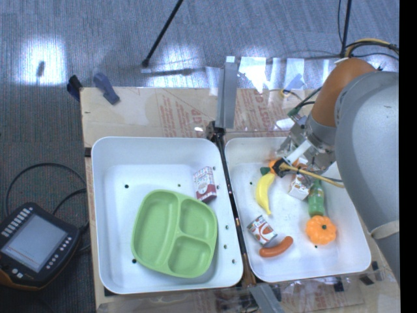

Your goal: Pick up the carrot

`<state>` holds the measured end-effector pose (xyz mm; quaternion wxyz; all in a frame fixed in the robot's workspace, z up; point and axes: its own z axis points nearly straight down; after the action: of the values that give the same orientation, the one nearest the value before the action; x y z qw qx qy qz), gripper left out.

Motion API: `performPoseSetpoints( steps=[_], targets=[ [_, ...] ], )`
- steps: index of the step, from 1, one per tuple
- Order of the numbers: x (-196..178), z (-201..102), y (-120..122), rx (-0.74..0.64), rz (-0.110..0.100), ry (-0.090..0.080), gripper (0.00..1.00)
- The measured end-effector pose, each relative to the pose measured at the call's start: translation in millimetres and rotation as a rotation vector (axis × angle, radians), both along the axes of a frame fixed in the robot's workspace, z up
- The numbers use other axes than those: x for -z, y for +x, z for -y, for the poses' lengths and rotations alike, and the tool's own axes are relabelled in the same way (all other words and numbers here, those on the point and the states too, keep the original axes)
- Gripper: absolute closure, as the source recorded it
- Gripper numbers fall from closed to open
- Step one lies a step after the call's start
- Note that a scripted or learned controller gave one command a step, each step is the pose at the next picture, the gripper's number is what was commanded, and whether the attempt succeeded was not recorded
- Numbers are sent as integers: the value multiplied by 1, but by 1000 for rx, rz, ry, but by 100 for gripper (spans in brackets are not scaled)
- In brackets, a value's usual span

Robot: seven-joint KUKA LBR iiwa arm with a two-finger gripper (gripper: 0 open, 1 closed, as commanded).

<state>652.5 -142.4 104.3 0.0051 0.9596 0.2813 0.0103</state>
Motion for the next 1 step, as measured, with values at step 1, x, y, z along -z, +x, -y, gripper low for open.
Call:
performPoseSetpoints(
  steps=[1],
  targets=[
    [-37, 44, -17, -236, -25, 3, 0]
  ],
)
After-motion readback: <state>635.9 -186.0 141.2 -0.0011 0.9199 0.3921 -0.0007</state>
